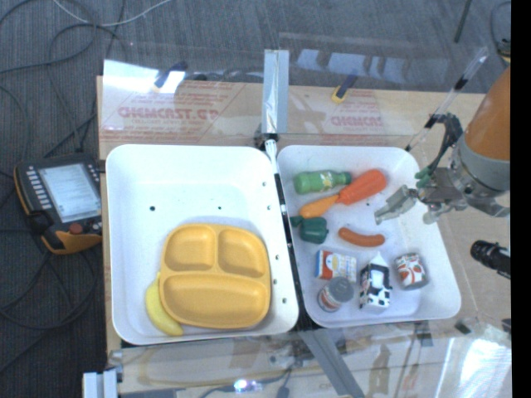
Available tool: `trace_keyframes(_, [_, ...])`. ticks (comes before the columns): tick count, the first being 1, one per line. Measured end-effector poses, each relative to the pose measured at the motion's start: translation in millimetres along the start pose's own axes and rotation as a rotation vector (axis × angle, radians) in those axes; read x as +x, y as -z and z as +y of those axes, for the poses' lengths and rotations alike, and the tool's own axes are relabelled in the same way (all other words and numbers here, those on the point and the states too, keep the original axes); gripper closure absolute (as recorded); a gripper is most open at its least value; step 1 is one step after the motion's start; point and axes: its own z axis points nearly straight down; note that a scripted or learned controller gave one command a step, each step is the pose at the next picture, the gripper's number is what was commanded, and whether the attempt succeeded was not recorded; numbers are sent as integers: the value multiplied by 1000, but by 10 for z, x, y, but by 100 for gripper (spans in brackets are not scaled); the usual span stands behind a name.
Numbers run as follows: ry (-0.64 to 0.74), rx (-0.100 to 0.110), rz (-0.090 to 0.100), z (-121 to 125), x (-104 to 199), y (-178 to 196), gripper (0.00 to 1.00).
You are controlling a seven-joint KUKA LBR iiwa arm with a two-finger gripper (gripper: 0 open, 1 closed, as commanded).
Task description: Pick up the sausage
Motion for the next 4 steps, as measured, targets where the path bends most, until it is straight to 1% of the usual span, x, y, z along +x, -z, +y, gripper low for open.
trace_keyframes(1, [-39, -3, 1, 140, 615, -1600, 0])
trace_keyframes(2, [-41, -1, 3, 137, 617, -1520, 100])
trace_keyframes(3, [235, -1, -4, 424, -544, -1532, 100])
trace_keyframes(4, [485, -15, -11, 1215, 116, -1633, 100])
